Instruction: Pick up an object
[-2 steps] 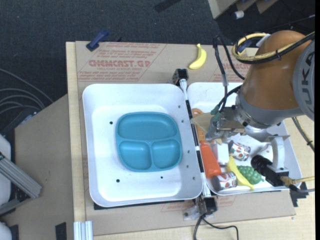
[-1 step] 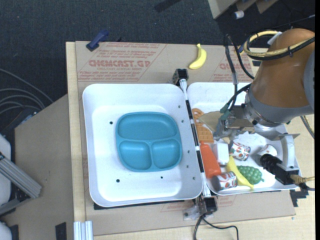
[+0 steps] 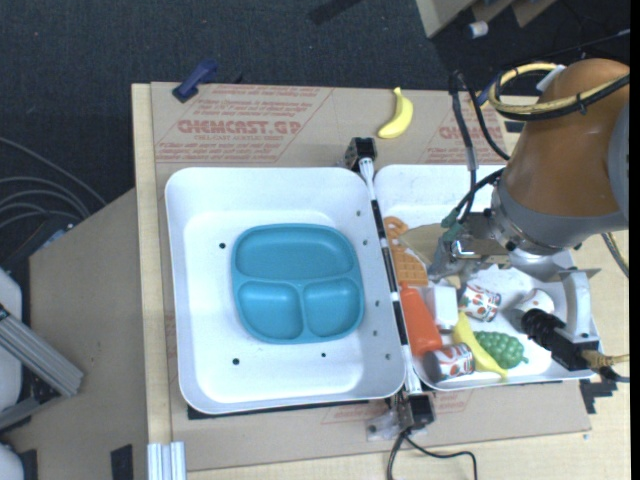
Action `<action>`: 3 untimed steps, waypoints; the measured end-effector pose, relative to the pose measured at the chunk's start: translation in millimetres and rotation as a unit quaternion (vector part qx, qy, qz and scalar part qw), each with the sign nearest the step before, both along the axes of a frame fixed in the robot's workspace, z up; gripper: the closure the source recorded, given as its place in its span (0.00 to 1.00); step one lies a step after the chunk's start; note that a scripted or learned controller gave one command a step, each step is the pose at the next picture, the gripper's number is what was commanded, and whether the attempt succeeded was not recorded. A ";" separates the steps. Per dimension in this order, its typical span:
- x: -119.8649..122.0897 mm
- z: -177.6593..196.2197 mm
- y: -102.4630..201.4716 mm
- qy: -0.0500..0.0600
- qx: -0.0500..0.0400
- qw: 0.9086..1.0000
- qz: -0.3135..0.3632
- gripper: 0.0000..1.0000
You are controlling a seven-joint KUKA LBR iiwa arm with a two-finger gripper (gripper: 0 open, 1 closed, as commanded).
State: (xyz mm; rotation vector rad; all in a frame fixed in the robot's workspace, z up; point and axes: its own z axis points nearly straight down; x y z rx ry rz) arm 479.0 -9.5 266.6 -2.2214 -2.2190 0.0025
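The orange carrot (image 3: 420, 320) — smooth, tapered plastic — lies in the right bin (image 3: 425, 183) against its left wall, long axis running upper left to lower right. The gripper (image 3: 458, 250) hangs just above it; I cannot tell its state. The left bin (image 3: 190, 268) holds a blue divided plate (image 3: 297, 280).

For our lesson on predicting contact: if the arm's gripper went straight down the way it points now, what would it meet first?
Probably the small white and red can in the right bin, just below the gripper. Depth is unclear from this slanted view, so the orange carrot beside it is possible.
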 end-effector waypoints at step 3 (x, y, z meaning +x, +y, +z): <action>20.7 5.1 2.6 -0.002 -0.001 1.000 0.000 1.00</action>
